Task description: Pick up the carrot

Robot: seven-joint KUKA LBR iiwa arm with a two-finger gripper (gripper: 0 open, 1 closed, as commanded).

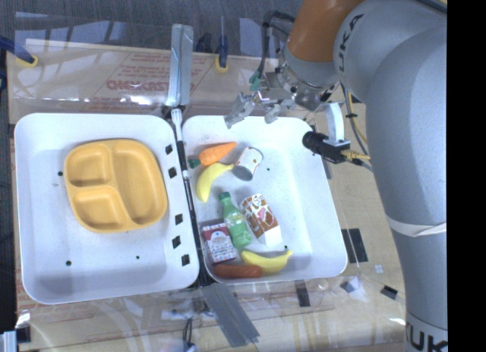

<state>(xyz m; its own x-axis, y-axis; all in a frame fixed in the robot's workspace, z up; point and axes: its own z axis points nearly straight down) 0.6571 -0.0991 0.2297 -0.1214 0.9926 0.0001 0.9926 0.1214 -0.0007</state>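
Carrot (215,151) lies near the far rim of the right bin (319,214), touching a banana (208,180), while beyond it the gripper (253,111) hangs over that rim, fingers spread open, holding nothing.

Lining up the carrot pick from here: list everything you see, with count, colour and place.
carrot: 1, orange, right bin, far left
bananas: 2, yellow, beside carrot; near edge
bottle: 1, green, centre
can: 1, white, right of carrot
carton: 1, red-white, beside bottle
box: 1, red, near left
sausage: 1, reddish, near edge
divided plate: 1, yellow, left bin
bins: 2, white, side by side
gripper: 1, grey, fingers spread, over right bin's far edge
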